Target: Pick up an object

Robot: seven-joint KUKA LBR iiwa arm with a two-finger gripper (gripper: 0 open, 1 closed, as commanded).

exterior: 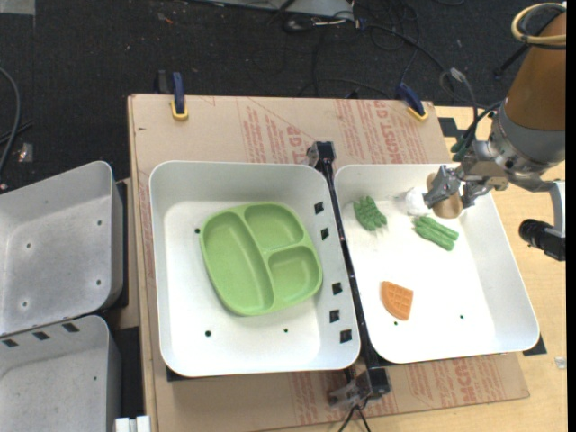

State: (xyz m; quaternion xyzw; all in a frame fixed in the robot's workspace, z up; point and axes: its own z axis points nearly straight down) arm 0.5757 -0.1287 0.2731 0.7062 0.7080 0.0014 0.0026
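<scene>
So the floor is dark and speckled with cables running along the top, and on it sits a brown cardboard-covered bench [234, 124] with red printed lettering that's mirrored and upside down from here, so I can't really read it. Two clamps with yellow tips [179, 104] pinch the bench's far edge. Two shallow white plastic bins sit side by side on it. The left white bin [171, 241] has a light green plastic divided plate with three compartments [261, 257] lying flat around its middle. The right white bin [504, 286] holds the small stuff: a dark green ridged leafy-looking toy piece [369, 213] near the far-left corner, a green ridged stick-shaped toy [436, 232] a bit right of it, and an orange wedge-shaped toy [397, 299] closer to the middle-front. The grey arm with the orange band [540, 88] comes in from the right and angles down-left over the right bin's far edge, with the two-finger gripper [444, 196] low near the far side, just beside the green stick's far end. There's something tan and roundish [447, 208] at its tip, but I honestly can't tell if the fingers are spread or closed, or whether that thing is being gripped. A pale whitish blob [412, 201] sits just left of the gripper. Off to the left of the bench are a couple of spare white trays [54, 232].
</scene>
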